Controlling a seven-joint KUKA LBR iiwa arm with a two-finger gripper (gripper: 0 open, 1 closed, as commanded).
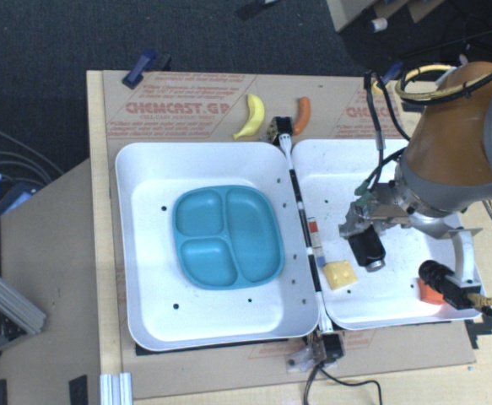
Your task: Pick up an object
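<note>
My gripper (357, 226) hangs low over the middle of the right bin (347, 163), with the arm coming in from the right. A short black cylinder (367, 249) lies right below it; whether it sits between the fingers is not clear. A pale yellow block (339, 274) rests on the bin floor just left of and below the gripper, close to the divider. An orange piece (428, 292) lies near the bin's front right corner, partly covered by the arm's fittings.
The left bin (144, 192) holds a blue divided plate (228, 235). A small red bit (312, 226) sits by the divider between the bins. Behind the bins, on the bench, lie a yellow banana (251, 116), an orange carrot (301, 115) and a blue item (138, 70).
</note>
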